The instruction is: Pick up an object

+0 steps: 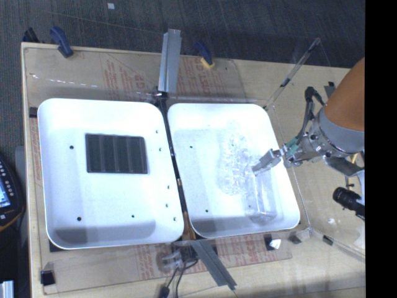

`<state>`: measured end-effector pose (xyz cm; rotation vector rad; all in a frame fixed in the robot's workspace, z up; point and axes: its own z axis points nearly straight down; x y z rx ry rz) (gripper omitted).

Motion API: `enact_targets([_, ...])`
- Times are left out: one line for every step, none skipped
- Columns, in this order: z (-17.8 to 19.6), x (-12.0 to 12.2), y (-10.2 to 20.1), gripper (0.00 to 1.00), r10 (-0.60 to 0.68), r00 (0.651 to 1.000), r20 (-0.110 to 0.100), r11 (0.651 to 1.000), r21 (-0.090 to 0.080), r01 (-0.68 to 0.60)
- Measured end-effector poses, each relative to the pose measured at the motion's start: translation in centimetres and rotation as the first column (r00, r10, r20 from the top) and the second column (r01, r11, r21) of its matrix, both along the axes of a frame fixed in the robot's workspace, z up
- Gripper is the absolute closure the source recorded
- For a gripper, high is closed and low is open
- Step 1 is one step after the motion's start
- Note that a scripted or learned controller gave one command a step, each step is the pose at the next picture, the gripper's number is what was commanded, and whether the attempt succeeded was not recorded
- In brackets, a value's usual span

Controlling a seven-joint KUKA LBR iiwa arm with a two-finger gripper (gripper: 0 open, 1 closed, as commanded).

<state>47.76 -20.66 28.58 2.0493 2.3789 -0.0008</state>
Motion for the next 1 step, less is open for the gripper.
enact_targets([-1.1, -0.13, -0.35, 0.0, -0.101, 0.995, -0.006, 0.995, 0.003, 0.101])
